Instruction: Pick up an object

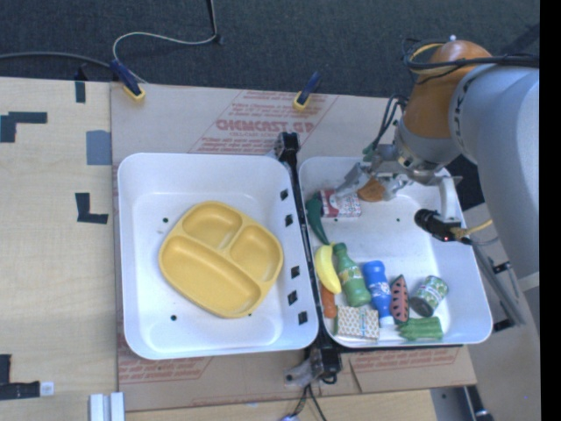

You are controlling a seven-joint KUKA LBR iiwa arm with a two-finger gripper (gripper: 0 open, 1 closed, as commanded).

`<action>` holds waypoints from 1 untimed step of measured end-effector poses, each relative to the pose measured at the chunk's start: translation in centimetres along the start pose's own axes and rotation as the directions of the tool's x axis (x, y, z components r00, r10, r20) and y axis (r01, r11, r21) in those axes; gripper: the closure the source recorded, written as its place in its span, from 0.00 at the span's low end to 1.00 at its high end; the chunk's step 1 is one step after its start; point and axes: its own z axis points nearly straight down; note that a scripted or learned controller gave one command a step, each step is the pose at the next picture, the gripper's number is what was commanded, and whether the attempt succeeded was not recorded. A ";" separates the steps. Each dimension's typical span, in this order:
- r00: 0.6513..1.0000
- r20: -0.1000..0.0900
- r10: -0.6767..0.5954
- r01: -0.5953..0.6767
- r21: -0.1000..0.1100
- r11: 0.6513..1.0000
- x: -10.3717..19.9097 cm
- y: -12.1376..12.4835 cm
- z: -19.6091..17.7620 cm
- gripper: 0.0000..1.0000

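The tool [379, 182] hovers low over a small brown rounded item [375, 189], apparently to grasp it; I cannot tell its grip state

The bench is carrying two white bins [140, 235], the left one holding one yellow divided plate [221, 258] and the right one holding one banana [327, 268], one green bottle [350, 277], one blue bottle [379, 290], one can [428, 295] and one watermelon slice [401, 298].
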 end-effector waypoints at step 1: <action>1.000 0.004 0.003 -0.003 0.008 1.000 0.5 0.6 3.1 0.00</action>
